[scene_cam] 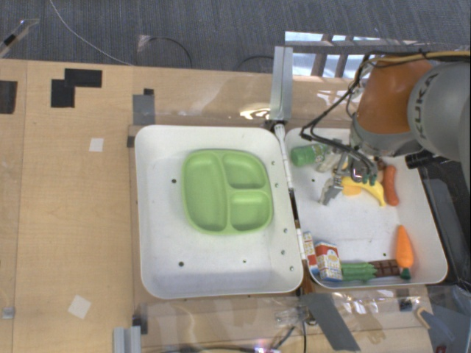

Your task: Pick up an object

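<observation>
The jaws (340,184) hang low in the right bin (423,197), over its upper middle, and how far apart they stand cannot be told: wrist, cables and toys crowd the same patch. Nothing can be seen gripped between them.

The nearest candidate is the toy banana (366,190), lying just to the right of the jaws and partly under the wrist. It looks like light, hollow plastic, stiff, smooth and curved, so it may roll or squirt out if pinched near an end; a hold across its thick middle seems safest. Just beyond it, further right, lies a red chili-like toy (391,184), slim and likely slippery. Up and left of the jaws sits a green bottle-like toy (304,154), rounded and prone to rolling. Well below the jaws, along the bin's near wall, are a small carton (327,260), a green vegetable toy (357,271) and an orange carrot (404,247); the carton's flat sides would take a grip best.

The banana's upper end is hidden by the arm. Far left of the jaws, the other bin (158,263) holds a green divided plate (224,190).
</observation>
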You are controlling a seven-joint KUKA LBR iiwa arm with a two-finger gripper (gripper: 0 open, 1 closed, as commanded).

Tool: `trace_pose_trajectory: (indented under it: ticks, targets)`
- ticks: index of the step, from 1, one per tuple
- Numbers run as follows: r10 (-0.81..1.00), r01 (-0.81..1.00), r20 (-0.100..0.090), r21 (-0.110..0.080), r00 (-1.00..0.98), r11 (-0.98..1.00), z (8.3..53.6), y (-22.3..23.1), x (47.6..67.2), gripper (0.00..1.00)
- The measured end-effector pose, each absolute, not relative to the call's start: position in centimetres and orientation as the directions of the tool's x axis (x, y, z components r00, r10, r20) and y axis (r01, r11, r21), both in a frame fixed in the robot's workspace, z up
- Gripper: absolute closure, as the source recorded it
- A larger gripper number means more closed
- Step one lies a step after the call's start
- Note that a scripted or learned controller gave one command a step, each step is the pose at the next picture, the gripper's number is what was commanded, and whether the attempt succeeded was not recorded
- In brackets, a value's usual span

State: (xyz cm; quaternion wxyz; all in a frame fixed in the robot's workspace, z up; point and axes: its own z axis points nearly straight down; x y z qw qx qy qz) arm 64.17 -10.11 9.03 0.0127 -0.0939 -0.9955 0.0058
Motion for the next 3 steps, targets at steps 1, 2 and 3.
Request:
trace_pose_trajectory:
  ticks: [1, 2, 3]
  targets:
    - [0.085, 0.085, -0.016, -0.004, -0.996, 0.996, 14.7, -16.5, 63.1, 0.0]
    - [0.121, 0.121, -0.014, -0.001, -0.993, 0.993, 8.9, -19.4, 63.3, 0.0]
    - [0.117, 0.117, -0.029, -0.002, -0.993, 0.993, 10.4, -19.3, 63.8, 1.0]
